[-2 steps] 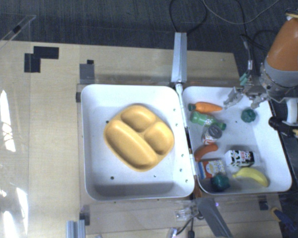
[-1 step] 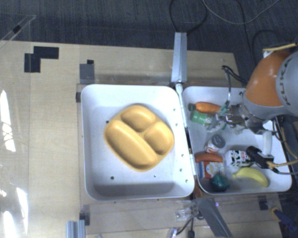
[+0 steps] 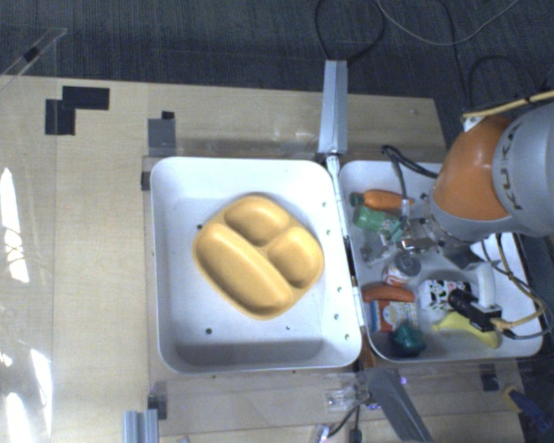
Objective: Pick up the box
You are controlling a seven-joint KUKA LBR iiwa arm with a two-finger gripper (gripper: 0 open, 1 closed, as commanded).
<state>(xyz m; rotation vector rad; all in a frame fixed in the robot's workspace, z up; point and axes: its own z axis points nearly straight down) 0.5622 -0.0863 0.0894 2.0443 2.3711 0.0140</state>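
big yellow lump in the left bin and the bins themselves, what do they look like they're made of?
Yellow lump: likely soft foam or moulded plastic; matte, rounded bulging lobes with soft creases between them, no sharp glare. Could be a toy bread loaf, but the view can't settle that.
Left bin: looks like smooth white plastic, or possibly painted metal; even sheen, rounded corners, small dark dots near its edges.
Right bin: same white finish.
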